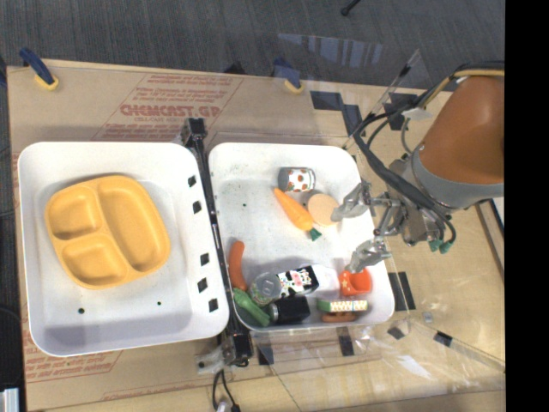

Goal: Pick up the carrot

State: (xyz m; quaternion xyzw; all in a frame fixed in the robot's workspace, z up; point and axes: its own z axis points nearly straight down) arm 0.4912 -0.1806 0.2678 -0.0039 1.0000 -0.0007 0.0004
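Note:
The carrot (294, 209), orange with a small green stub at its lower end, lies slantwise in the upper middle of the right bin (257, 166). My gripper (360, 227) hangs over the bin's right edge, to the right of the carrot and apart from it. Its two fingers stand spread, one upper fingertip (351, 202) and one lower, with nothing between them, so it is open.
A pale peach disc (323, 207) touches the carrot's right side; a small spotted can (296, 178) lies just above it. A red pepper (237, 264), a cow-print bottle (296, 280), green items and an orange-red object (357, 281) crowd the near end. The left bin holds a yellow divided plate (107, 228).

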